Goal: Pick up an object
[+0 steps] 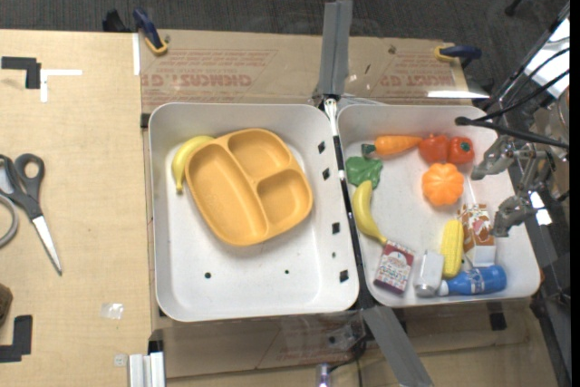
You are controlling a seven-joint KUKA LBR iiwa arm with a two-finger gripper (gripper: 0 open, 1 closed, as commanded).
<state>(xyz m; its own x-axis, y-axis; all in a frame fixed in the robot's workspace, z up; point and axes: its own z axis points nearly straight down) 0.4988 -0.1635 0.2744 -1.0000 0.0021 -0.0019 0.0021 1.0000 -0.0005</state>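
1. On the far left of the bench I saw a pair of grey-handled metal scissors (32,199) lying on the bare wood, well apart from the bins.
2. The left shallow white bin (181,285) held a yellow-orange plastic plate with three compartments (246,186), and a yellow toy banana (186,159) curved along the plate's upper left rim, touching it.
3. The right shallow white bin (399,227) carried the rest of the objects: a green leafy toy vegetable (364,169) near its left wall, a second yellow banana (364,211) just below it, and an orange toy carrot (397,145) toward the top.
4. Next came a red toy tomato (437,149), a red pepper (461,149) beside it, and a round orange fruit (443,185) below them.
5. Along the bottom lay a small pink-and-white carton (392,270), a grey can (429,273), a yellow corn cob (451,246), a blue bottle (478,281) and a printed snack packet (476,227).
6. The gripper (507,190) sat at the right bin's right edge, near the packet; I could not tell how it stood, and nothing showed in its grasp.
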